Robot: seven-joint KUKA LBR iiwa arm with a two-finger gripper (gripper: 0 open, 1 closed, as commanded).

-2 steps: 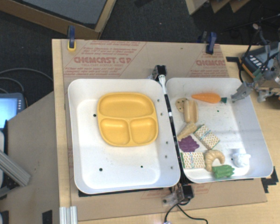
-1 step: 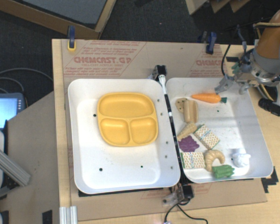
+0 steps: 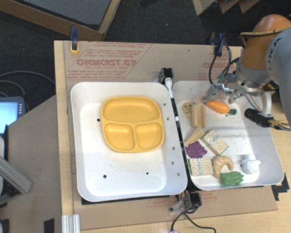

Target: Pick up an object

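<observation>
Camera view: gripper [image 3: 222, 97] hangs over the far end of the right bin [image 3: 266, 152], directly above the orange carrot [image 3: 218, 107]. Whether the jaws are wide or closed on it, I cannot tell. Step, by my reading: grasp attempt at the carrot. Next: confirm hold, then lift straight up. Yellow tray [image 3: 132, 123] sits in the left bin [image 3: 87, 144].

Dark carpet floor [image 3: 29, 42]; brown board [image 3: 136, 57] over bench; lit screen [image 3: 5, 113], perhaps monitor, at left.
</observation>
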